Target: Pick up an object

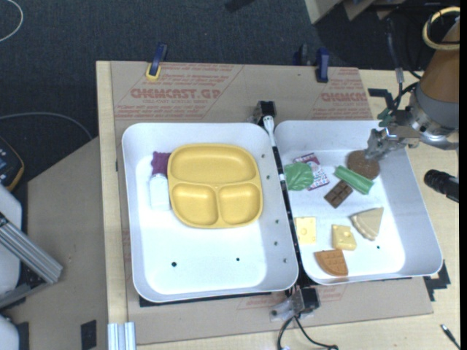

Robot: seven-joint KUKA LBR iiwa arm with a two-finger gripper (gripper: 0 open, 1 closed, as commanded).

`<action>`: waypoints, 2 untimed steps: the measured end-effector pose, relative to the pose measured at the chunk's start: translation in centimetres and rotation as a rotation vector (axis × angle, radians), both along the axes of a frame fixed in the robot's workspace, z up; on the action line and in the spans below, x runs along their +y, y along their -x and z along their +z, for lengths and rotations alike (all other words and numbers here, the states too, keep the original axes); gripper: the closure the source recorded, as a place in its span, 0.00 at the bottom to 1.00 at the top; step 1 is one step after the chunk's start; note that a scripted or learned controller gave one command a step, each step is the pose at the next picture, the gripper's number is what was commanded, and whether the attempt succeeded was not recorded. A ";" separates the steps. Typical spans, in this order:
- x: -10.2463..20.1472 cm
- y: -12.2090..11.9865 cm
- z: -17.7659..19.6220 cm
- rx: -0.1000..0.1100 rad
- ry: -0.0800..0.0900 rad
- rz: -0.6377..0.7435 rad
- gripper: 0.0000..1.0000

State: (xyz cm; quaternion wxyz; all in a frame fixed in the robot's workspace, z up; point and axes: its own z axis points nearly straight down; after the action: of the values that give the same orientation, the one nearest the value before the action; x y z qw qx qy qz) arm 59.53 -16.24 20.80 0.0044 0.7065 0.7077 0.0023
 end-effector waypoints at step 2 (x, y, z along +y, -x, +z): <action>3.7 2.0 2.2 0.013 -0.005 0.001 1.00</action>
State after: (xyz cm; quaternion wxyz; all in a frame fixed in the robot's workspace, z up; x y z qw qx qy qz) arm 57.50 -12.56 22.96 -0.0020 0.7063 0.7079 -0.0005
